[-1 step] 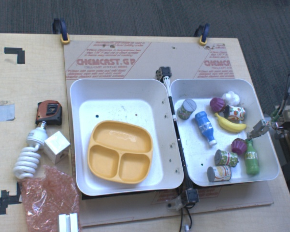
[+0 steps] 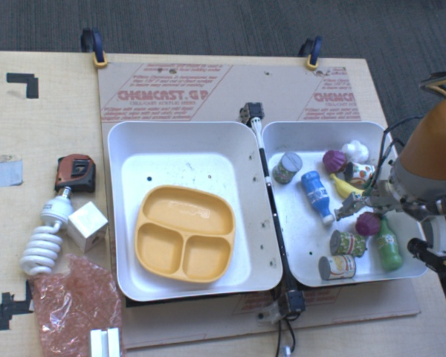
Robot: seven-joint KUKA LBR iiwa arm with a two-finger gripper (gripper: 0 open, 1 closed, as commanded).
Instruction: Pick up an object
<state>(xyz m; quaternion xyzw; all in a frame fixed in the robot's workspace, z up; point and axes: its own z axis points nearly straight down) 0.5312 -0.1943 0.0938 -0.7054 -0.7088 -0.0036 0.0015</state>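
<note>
The bench (image 2: 230,88) carries two white bins side by side; the left bin (image 2: 126,199) holds a yellow divided tray (image 2: 184,233), while the right bin (image 2: 297,259) holds the clutter worth picking from; the arm (image 2: 427,155) comes in from the right, its orange band above the wrist, and the gripper (image 2: 354,207) hangs low over the middle-right of that bin.

Whether the gripper is spread or closed cannot be told from this slant, and nothing is plainly clamped in it.

Nearest it lies a purple fruit (image 2: 369,224), just below and to the right of the tip; a green bottle (image 2: 389,248) stands beside that; a banana (image 2: 348,187) lies just above the tip; a blue bottle (image 2: 317,193) lies to the left, its long axis running from upper-left to lower-right; two cans (image 2: 342,255) sit lower down, and a third can (image 2: 286,168) sits near the upper-left corner.

By my judgement the purple fruit is the likeliest target, since the tip is almost touching it.
</note>
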